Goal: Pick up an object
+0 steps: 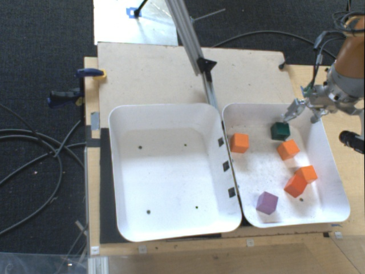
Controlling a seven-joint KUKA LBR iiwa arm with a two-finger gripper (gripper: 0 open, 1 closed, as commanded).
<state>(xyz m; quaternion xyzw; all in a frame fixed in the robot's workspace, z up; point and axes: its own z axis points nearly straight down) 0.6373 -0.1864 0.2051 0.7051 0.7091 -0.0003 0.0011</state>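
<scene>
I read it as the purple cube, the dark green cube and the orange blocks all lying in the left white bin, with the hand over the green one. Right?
Not quite: the camera view shows them in the right white bin. The purple cube, dark green cube and orange blocks all lie there, with the hand over the green one.

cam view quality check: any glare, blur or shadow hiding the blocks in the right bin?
Camera view: blocks read sharp and evenly lit; the green block, purple block and orange blocks throw only small soft shadows. Glare sits on the shiny sheet at top, away from the right bin. The gripper looks slightly soft.
</scene>
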